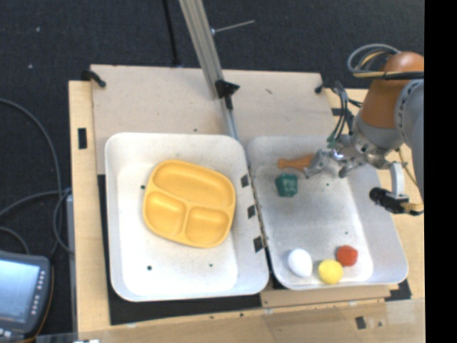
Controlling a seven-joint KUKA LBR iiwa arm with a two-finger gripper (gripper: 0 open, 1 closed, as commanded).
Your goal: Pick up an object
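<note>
Orange stick [294,163] lies lengthwise left-right, its right end at the pincer [323,161], whose grip I cannot tell.

One fixed camera looks down at a slant from above the surface [164,102], taking in both bins [121,156] from a moderate distance.

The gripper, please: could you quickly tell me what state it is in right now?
Gripper: over the right bin's far end, beside the orange-brown object; open or shut cannot be told.

Grey arm [410,120] with an orange band, looped pale cables above, and a small metallic hand [330,161].
</note>
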